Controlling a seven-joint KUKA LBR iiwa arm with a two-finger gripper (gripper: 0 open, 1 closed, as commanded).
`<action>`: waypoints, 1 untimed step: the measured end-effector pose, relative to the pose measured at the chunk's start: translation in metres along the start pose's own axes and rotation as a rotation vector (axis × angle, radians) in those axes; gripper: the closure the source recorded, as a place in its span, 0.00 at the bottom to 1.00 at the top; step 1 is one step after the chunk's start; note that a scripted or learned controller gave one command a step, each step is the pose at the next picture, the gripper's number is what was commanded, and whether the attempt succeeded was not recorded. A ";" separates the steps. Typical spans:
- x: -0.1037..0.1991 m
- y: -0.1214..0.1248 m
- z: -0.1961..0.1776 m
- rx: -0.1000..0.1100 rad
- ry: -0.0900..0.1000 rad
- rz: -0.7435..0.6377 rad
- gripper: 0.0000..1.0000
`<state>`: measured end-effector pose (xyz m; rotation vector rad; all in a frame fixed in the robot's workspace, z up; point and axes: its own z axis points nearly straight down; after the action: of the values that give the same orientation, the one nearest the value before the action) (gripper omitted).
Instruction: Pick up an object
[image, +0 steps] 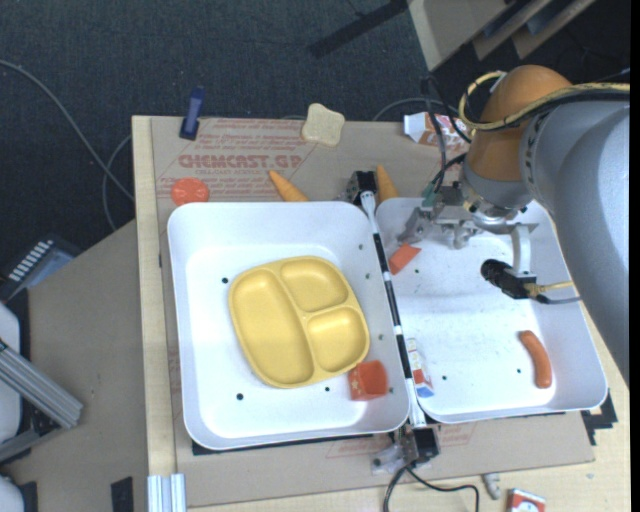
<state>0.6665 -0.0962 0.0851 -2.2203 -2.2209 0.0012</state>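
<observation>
My gripper (440, 228) hangs low over the far left corner of the right bin (470, 390), under the orange wrist band. Just to its lower left, an orange wedge (403, 258) lies against the bin's left rim, apart from the gripper. An orange sausage (536, 358) rests near the right bin's right wall. In the left bin (200, 300) a yellow divided plate (297, 320) lies flat, and a small red-orange cube (368, 380) sits by its near right corner. Nothing visible is held.
Behind the bins lie a carrot (287, 186), an orange disc (188, 190), a bread slice (323, 123), a blue item (192, 112) and another orange piece (385, 183). A small white packet (415, 368) sits on the rim between the bins.
</observation>
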 end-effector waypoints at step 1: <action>0.002 0.000 0.000 0.000 -0.001 0.000 0.00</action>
<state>0.6664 -0.0938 0.0849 -2.2202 -2.2212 0.0024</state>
